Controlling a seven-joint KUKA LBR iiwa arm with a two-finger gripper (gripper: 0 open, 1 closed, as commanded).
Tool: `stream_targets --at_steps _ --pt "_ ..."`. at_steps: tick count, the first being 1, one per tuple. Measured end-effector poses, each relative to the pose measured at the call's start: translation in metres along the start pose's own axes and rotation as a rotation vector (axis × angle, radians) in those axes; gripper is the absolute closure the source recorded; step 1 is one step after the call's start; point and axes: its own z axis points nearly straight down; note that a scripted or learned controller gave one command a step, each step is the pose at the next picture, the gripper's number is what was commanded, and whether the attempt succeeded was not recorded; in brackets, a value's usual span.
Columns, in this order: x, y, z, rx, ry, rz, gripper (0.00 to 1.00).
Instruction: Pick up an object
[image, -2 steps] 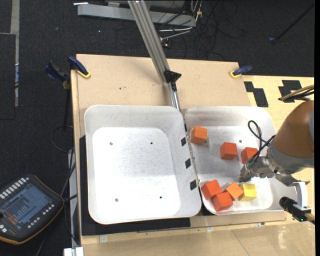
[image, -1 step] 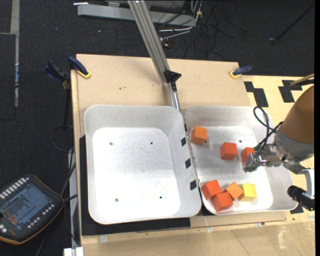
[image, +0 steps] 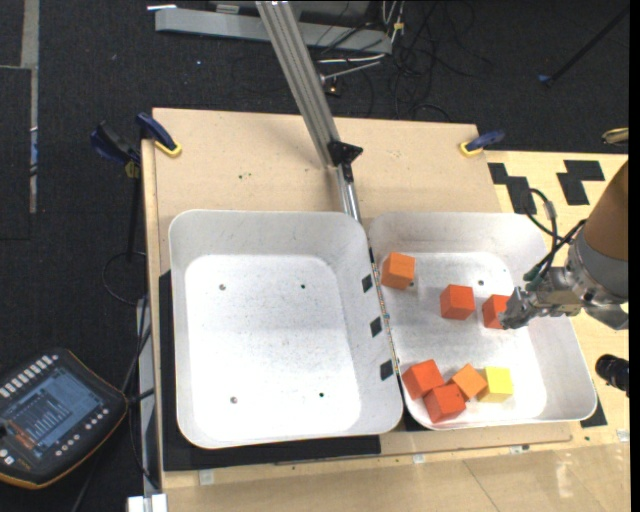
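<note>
Dark carpeted floor (image: 70, 120) all around. Pale tan wooden bench top (image: 260, 160) at centre. Blue-handled clamps with yellow tips (image: 150, 135) at bench's far corners. Slanted grey metal pole (image: 305, 85) crossing far edge. Black cables (image: 400, 70) tangled on floor beyond. Grey handheld control pendant with screen (image: 45, 410) lower left.

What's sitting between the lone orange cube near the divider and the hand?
In the camera view, a red-orange cube lies between the orange cube and the hand, on the right bin's floor.
</note>
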Motion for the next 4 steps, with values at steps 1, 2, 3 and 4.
stream_targets --at_steps 1,2,3,4 --pt "0.000 0.002 -0.033 0.002 0.000 0.001 1.00" --pt "0.052 0.019 -0.040 0.005 0.003 -0.004 1.00" --pt "0.101 0.039 -0.025 0.008 0.003 -0.003 1.00" --pt "0.145 0.053 -0.029 0.005 0.004 -0.003 1.00"
